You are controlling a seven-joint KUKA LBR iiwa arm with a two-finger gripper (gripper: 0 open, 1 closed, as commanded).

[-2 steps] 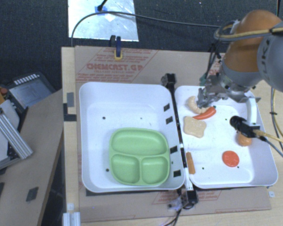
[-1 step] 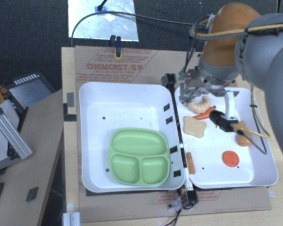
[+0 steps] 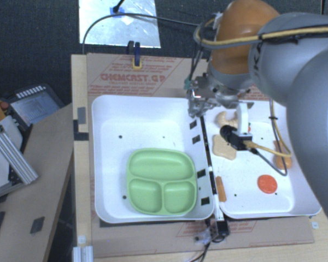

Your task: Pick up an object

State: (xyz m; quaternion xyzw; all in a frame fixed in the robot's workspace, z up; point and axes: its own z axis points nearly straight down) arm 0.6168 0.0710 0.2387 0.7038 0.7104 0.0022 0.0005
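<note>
**A:** Why does the gripper [image 3: 198,107] hang where it does?

**B:** It hovers beyond the plate's [image 3: 153,168] far right corner, over the wall the two bins share. My guess is that it is lining up on something right of the plate, since every loose piece lies on that side, in the right bin [image 3: 251,203]. A tan slice [image 3: 223,148] sits just off the plate's far right corner. A pale curved piece [image 3: 224,117] lies farther back, and an orange disc [image 3: 268,184] well to the plate's right. A stick [image 3: 220,189] runs along the wall, just right of the plate.

**A:** And the plate itself?

**B:** It lies flat and alone in the left bin [image 3: 126,124]. It looks too wide and low for an easy pinch, I'd judge.

**A:** Is anything picked up yet?

**B:** I can see nothing held. Whether the gripper is open or closed I cannot tell, because the wrist covers it from above.

**A:** What else is hidden?

**B:** The arm [image 3: 300,64] blocks the right bin's far side, the part farthest from the plate. The curved piece is partly covered, so its full shape is unclear.
</note>
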